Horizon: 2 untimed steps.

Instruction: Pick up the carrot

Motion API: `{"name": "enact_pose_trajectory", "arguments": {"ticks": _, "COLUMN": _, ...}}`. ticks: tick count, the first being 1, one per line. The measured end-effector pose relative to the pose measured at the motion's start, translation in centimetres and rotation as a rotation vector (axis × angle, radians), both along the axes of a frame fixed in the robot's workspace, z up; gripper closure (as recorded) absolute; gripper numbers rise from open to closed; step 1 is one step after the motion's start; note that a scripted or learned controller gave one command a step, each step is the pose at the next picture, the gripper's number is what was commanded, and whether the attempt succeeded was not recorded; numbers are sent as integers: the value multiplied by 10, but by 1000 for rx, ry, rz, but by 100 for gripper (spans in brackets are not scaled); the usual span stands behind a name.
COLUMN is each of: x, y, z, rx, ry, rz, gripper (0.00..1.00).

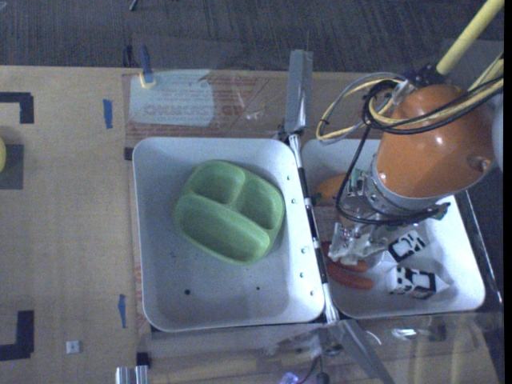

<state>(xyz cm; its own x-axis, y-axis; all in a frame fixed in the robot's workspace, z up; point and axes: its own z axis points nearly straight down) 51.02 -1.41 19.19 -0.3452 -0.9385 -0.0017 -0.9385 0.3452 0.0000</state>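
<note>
Orange carrot [350,276] lies half hidden under the gripper [349,250].

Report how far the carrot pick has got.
Done: the end effector is down inside the right bin, right above the carrot. In hand: nothing visibly; the carrot lies on the bin floor. Left: grasp and lift it. The green plate sits in the left bin.

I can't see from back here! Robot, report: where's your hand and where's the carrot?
Hand low in right bin, left side. Carrot lying just below it, not gripped. Black-and-white toys beside it. Green tray in left bin.
</note>
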Motion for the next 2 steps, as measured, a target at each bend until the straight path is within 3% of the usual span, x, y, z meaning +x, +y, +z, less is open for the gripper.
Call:
{"name": "enact_pose_trajectory", "arguments": {"ticks": 1, "x": -10, "y": 6, "z": 76, "rx": 2, "ry": -5, "rz": 14, "gripper": 100}}
{"name": "enact_pose_trajectory", "arguments": {"ticks": 2, "x": 43, "y": -6, "z": 68, "rx": 2, "ry": -6, "rz": 102, "gripper": 100}}
